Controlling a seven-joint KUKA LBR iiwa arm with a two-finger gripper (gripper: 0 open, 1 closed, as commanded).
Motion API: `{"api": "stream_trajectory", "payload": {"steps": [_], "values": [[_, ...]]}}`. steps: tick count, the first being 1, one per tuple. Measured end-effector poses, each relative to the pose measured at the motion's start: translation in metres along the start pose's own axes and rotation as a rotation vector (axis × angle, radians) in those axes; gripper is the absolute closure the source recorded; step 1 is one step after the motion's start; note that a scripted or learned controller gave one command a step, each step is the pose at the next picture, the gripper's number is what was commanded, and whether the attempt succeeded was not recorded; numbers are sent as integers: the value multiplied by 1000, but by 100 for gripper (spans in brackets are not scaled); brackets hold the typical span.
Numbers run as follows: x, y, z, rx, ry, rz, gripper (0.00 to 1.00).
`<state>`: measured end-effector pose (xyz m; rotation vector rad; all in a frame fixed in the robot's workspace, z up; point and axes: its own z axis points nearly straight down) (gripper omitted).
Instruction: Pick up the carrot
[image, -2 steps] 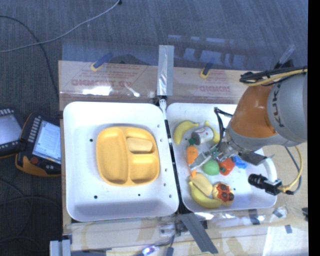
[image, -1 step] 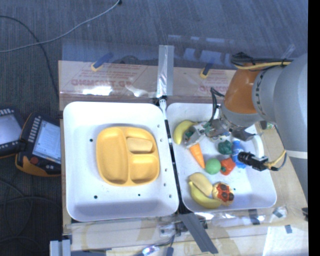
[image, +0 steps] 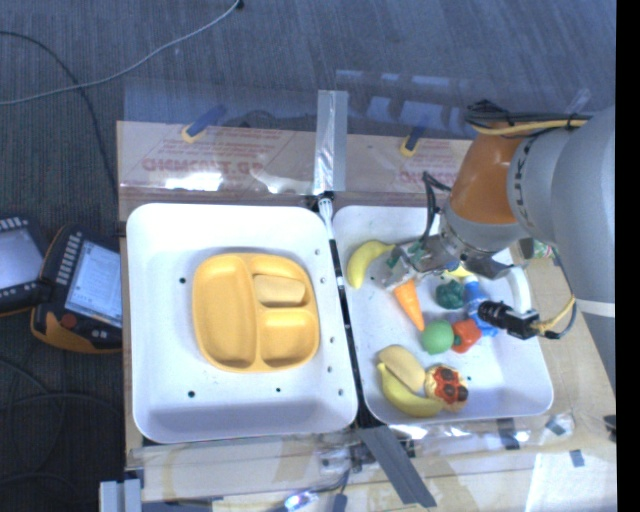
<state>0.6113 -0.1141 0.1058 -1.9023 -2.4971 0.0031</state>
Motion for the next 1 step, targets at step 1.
{"api": "stream_trajectory", "payload": {"steps": [1], "values": [[65,34,-114,0,-3,273,100]]}}
